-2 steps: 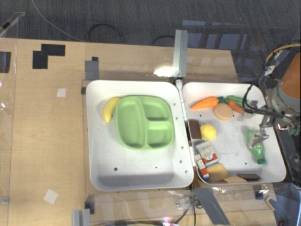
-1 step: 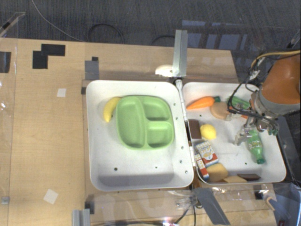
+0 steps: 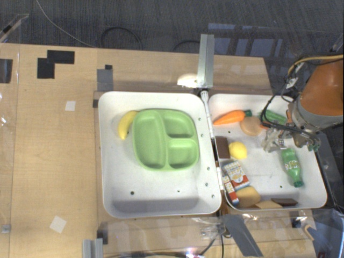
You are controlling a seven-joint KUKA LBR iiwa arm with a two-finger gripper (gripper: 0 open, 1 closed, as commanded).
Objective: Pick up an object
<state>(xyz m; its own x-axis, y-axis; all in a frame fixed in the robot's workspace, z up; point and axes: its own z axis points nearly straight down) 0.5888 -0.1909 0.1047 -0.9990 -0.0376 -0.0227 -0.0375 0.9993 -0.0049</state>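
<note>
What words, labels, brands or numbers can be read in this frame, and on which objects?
No text reads clearly.
Small carton in the right bin: red, white and blue print, too blurred to read.
Green bottle: pale label patch, too small to read.
Green divided tray and banana: no markings seen.

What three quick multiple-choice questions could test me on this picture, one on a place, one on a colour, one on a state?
1. Where does the banana lie?
A. In the left bin, beside the green tray
B. In the right bin, beside the carrot
C. On the bench

2. What colour is the divided tray?
A. Blue
B. Green
C. Red

3. How is the green bottle placed?
A. Standing upright
B. Lying on its side on the bin floor
C. Resting on the divided tray

Answers: 1 A, it touches the tray's left edge inside the left bin. 2 B, it is plainly green. 3 B, it lies flat in the right bin.
</note>
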